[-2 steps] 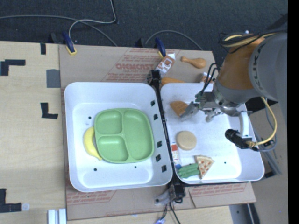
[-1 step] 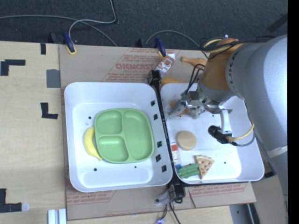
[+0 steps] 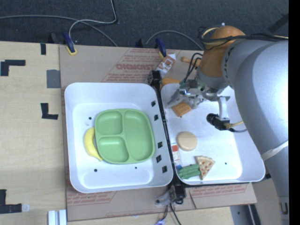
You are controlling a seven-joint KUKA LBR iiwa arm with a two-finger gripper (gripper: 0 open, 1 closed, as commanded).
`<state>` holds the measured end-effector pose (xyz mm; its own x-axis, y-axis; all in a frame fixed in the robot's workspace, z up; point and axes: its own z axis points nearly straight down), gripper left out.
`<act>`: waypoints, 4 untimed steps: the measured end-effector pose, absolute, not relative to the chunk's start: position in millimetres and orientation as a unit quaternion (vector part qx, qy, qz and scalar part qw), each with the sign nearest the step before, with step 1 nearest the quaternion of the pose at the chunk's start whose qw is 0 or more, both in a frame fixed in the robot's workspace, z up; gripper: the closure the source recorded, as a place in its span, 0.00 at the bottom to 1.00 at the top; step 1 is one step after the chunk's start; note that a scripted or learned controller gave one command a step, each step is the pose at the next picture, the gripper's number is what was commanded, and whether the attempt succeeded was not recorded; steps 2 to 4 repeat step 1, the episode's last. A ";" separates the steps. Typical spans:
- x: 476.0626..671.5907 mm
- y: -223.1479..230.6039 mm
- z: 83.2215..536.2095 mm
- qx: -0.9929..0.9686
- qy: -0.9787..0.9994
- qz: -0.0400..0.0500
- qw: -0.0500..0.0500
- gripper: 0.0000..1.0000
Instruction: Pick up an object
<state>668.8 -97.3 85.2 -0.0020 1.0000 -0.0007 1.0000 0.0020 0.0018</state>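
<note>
A large grey robot arm (image 3: 262, 88) comes in from the right side and bends down toward the upper part of the scene. An orange band (image 3: 218, 50) wraps the arm just above the wrist. Below the band, the gripper (image 3: 184, 97) points down and to the left. Its fingers are too small and cluttered to make out.

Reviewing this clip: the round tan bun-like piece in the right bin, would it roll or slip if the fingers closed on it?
The round tan piece lies flat like a low dome, so it probably slides rather than rolls. Its smooth curved edge may slip out of a two-finger pinch. It looks like a light toy, likely easy to nudge across the right bin.
</note>
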 end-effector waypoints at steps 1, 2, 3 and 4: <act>668.4 -97.0 95.3 0.706 0.708 -0.001 -0.001 1.00; 668.4 -97.0 95.3 0.706 0.708 -0.001 -0.001 1.00; 668.4 -97.0 95.3 0.706 0.708 -0.001 -0.001 1.00; 668.4 -97.0 95.3 0.706 0.708 -0.001 -0.001 1.00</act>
